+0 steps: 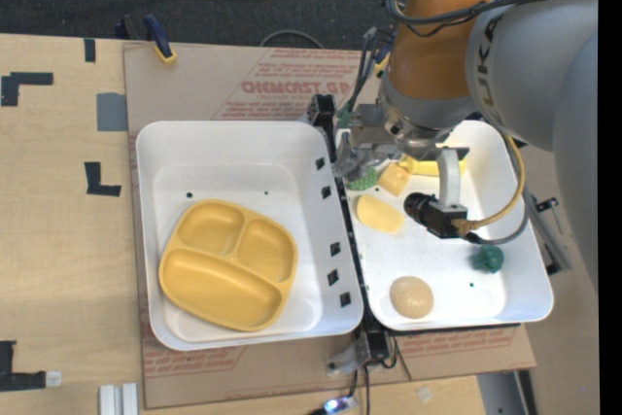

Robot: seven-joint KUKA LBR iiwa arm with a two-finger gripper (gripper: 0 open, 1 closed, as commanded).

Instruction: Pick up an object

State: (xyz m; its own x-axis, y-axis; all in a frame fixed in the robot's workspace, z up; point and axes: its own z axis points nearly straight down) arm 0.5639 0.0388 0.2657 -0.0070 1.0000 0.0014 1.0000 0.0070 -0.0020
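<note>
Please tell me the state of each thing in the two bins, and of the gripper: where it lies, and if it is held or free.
Yellow divided plate: flat in the left bin, upright, free.
Beige ball: resting in the right bin, near front, free.
Teal object: on right bin floor, free.
Pale yellow piece: lying in right bin, free.
Green item: beneath gripper, held or not unclear.
Gripper: low over right bin.

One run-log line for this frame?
arm: over right bin | pincer: near green item | left bin: yellow tray | grasp: unconfirmed

Red "CHEMCAST" print on cardboard sheet (282, 78) under bins.
</note>
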